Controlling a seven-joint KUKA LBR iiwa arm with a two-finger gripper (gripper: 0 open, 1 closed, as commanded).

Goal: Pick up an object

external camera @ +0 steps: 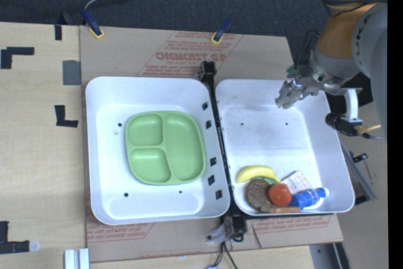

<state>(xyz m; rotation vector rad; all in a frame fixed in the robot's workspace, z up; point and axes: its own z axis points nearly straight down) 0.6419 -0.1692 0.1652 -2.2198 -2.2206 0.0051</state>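
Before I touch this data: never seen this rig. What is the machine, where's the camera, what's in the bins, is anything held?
One fixed camera looks down at a slant on a bench with two shallow white bins. The grey machine with an orange band is a KUKA iiwa robot arm reaching in from the right; its gripper sits over the right bin's far side, with nothing visible between its fingers. The left bin holds a green divided plate. Clustered in the right bin's near corner: a banana, a brown round patty-like item, a red tomato-like ball and a blue-capped bottle.
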